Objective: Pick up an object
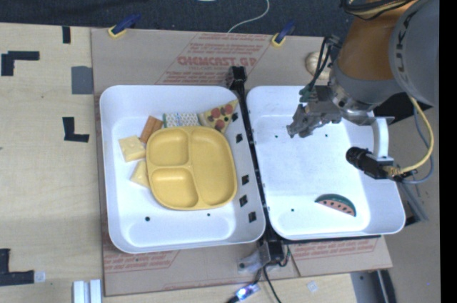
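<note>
Scene: 2 white bins sit side by side on a bench, with the arm (pixel 385 37) reaching in from the right.
Gripper: the gripper (pixel 300 127) hangs over the upper part of the right bin (pixel 314 223), near its back wall and well apart from anything loose.
Fingers: dark and bunched at this angle; whether they are spread or closed cannot be told, and nothing is seen between them.
Nearest target: a watermelon slice (pixel 336 205) lies flat near the front of the right bin, alone on bare floor, well clear of the walls.
Other candidates: in the left bin (pixel 114 151) a yellow tray (pixel 191 167) covers the middle, with small food pieces (pixel 136 148) tucked along its left edge and a pizza slice (pixel 221 114) just behind it.
Step in hand: judged to be the approach, before any grasp.
How to do it well: the slice looks the easiest pick, since it lies by itself; bring the gripper forward over it, line the fingers across its narrow width, then come straight down.
Risk: the slice is thin and flat, so fingers stopping short of the floor would likely close on air, or nudge it aside.
</note>
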{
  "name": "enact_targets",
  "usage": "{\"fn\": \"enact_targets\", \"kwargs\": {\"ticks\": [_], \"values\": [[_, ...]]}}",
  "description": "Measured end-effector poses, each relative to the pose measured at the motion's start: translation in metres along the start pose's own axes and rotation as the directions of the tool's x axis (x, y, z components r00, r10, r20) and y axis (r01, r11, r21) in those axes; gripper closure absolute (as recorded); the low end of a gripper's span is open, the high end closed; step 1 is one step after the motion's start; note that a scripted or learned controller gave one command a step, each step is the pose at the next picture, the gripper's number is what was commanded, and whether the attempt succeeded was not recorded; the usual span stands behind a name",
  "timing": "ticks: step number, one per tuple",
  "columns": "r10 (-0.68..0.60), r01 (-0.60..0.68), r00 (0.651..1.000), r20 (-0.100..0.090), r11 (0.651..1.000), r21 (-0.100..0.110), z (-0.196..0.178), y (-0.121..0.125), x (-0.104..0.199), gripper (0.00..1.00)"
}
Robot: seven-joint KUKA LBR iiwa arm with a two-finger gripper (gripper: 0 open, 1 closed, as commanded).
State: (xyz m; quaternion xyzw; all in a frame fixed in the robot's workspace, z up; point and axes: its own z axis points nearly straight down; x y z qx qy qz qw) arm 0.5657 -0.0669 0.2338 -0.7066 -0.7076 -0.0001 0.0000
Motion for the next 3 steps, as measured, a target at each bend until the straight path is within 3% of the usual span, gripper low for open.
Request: {"fn": "enact_targets", "kwargs": {"ticks": [1, 2, 3], "values": [[0.001, -0.001, 1.0, 0.002, 1.0, 0.003, 0.02, -0.005, 0.001, 1.0], [-0.001, 0.001, 1.0, 0.0, 1.0, 0.001, 0.007, -0.01, 0.009, 1.0], [0.0, 0.0, 1.0, 0.0, 1.0, 0.001, 0.002, -0.002, -0.001, 1.0]]}}
